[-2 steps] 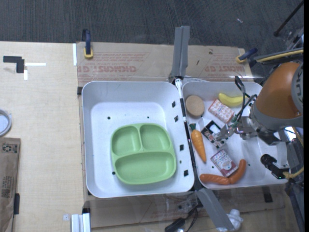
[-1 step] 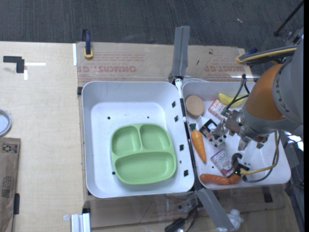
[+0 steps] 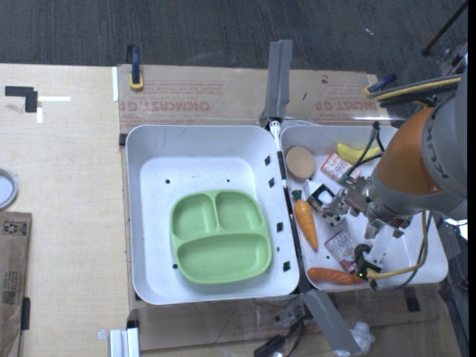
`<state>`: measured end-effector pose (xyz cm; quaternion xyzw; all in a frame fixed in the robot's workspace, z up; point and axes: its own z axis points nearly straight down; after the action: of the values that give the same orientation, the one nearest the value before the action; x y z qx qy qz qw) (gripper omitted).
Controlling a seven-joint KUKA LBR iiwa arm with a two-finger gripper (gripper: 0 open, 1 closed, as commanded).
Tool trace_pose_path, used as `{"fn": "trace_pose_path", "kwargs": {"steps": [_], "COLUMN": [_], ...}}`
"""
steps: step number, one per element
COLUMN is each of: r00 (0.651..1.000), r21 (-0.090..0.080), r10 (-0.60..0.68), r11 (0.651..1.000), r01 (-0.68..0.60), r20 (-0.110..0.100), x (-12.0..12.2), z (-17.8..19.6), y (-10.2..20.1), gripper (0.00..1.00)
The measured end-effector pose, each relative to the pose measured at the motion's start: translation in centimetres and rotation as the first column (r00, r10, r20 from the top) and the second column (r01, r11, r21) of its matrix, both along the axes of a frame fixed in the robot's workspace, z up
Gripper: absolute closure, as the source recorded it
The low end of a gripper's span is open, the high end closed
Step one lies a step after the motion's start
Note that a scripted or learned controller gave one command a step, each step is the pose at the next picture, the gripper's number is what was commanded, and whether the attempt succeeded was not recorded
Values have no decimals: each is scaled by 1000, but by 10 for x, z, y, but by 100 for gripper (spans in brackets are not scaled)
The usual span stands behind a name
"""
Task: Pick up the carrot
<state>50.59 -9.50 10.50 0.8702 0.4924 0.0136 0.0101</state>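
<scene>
The carrot, orange with a small green top, lies lengthwise along the left wall of the right bin. My gripper hangs low over the middle of that bin, just right of the carrot's upper end and apart from it. The grey wrist and orange band behind it hide part of the bin floor.
The right bin also holds a tan round disc, a yellow banana, a red-and-white packet, a small black-and-white item, a second packet and a long orange-red piece at the front. A green divided plate sits in the left bin.
</scene>
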Motion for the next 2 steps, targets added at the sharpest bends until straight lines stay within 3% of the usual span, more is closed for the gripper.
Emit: {"fn": "trace_pose_path", "kwargs": {"steps": [1, 2], "r00": [972, 986], "r21": [5, 4], "r10": [-233, 161], "r11": [972, 987], "r01": [233, -161], "r20": [-37, -37], "x": [-29, -28], "z": [-14, 86], "y": [0, 56], "gripper": [0, 0]}}
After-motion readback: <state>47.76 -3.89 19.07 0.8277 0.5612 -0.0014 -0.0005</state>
